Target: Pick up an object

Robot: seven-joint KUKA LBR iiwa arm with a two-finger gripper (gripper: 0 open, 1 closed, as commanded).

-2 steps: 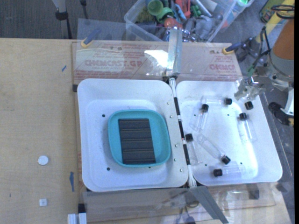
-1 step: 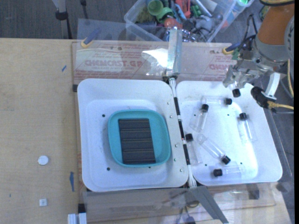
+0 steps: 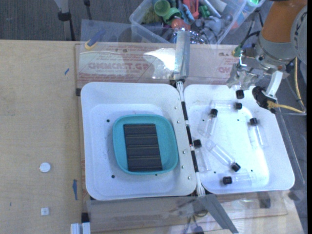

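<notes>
Several clear vials with black caps lie scattered in the right bin (image 3: 278, 145): one (image 3: 210, 122) left of centre, one (image 3: 256, 134) by the right side, one (image 3: 223, 155) lower down, and one (image 3: 239, 178) along the front. My gripper (image 3: 240, 84) hangs over the bin's far edge, just above a black-capped vial (image 3: 239, 94). I see nothing held in it. The left bin (image 3: 97, 130) holds a teal tray (image 3: 168, 143) with a dark ribbed block (image 3: 142, 147) lying in it.
A clear tub of colourful toys (image 3: 195, 9) stands behind the bins. A cardboard strip (image 3: 117, 65) runs along the back. A yellow cable (image 3: 287, 108) trails from the wrist at the right. A small white disc (image 3: 45, 167) lies on the bench at left.
</notes>
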